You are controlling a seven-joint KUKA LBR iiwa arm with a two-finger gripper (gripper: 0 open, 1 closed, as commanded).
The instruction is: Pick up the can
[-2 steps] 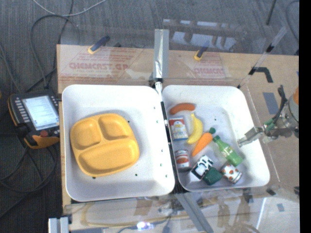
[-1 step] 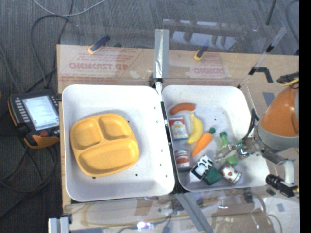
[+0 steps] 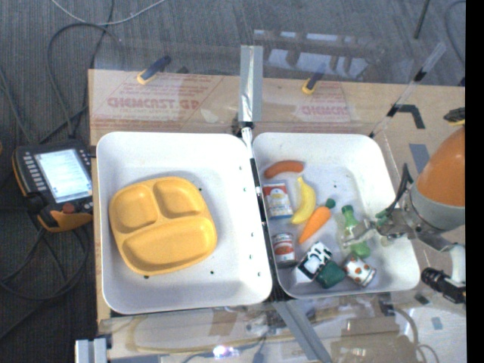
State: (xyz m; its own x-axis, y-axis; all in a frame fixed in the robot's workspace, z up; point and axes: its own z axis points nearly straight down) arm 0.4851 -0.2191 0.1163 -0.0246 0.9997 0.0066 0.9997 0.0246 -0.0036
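Note:
A small can (image 3: pixel 283 248) with a red label and a silver top stands upright in the right bin (image 3: pixel 378 153), against its left wall near the front. A second can-like item (image 3: pixel 361 271), red and white, lies near the front right corner. My gripper (image 3: pixel 375 226) reaches in over the bin's right side, next to a green bottle (image 3: pixel 349 219). It sits well to the right of the upright can and just above the lying one. The arm's orange band (image 3: pixel 446 176) rises behind it.
The right bin also holds a sausage (image 3: pixel 283 169), a small carton (image 3: pixel 277 200), a banana (image 3: pixel 305 200), a carrot (image 3: pixel 314 224), a black-and-white carton (image 3: pixel 314 261) and a dark green item (image 3: pixel 330 276). A yellow divided tray (image 3: pixel 162 224) lies in the left bin (image 3: pixel 121 150).

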